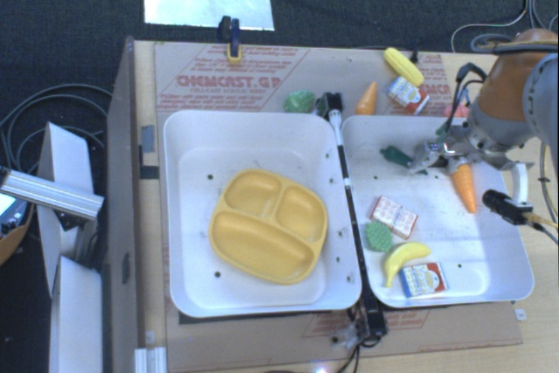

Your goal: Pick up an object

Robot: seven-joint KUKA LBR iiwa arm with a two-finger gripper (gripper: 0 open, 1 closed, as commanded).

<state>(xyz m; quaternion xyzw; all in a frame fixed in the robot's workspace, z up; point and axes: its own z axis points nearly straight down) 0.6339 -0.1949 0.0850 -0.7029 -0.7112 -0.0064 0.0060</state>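
The toy carrot [464, 187] lies in the right bin [502, 288], at about two o'clock of that bin's floor, with its tip pointing toward five o'clock. From my remote seat I see the gripper [434, 155] low over the bin just at ten o'clock of the carrot, and I cannot tell how it stands. A small dark green piece [395, 156] lies at nine o'clock of the gripper, near it. Lower in the same bin I have a red-and-white carton [393, 216], a green ridged piece [379, 236] touching it at seven o'clock, a banana [404, 259] and a second small carton [424, 279] just beside the banana. The left bin [188, 188] holds a yellow divided tray [269, 224]. Beyond the bins, at twelve o'clock, another carrot [367, 99], a corn cob [403, 65] and a carton [407, 93] rest on the cardboard [227, 70].
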